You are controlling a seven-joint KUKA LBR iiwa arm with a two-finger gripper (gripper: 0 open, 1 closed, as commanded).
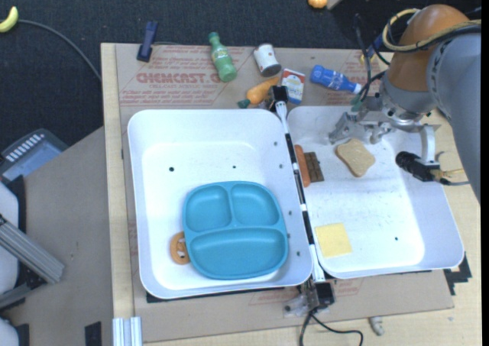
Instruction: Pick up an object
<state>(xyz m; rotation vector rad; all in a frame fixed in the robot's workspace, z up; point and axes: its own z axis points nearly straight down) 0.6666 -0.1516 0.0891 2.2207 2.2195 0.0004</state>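
- Hanging over the far part of the right bin (pixel 382 215), my jaws sit at the end of my arm (pixel 416 62), which reaches in from the right of the camera view.
- From this slant I cannot tell whether my jaws are open or closed.
- Just below them in the view lies a tan slice (pixel 355 159), much like a piece of bread, flat on the bin floor. I cannot tell whether they touch it.
- Against the same bin's left wall rests a brown ridged block (pixel 309 166).
- A yellow square (pixel 333 240) lies flat near that bin's front left corner, well apart from the tan slice.
- The left bin (pixel 176 161) carries a blue divided plate (pixel 235 228), with a small orange-brown piece (pixel 179 248) tucked partly under its left edge.
- On the counter (pixel 176 77) beyond the bins lie a green bottle (pixel 222 58), a white can (pixel 267 59) and a blue bottle (pixel 335 79).
- Near the gap between the bins' far corners lie an orange carrot-like thing (pixel 260 92) and a small carton (pixel 292 85).
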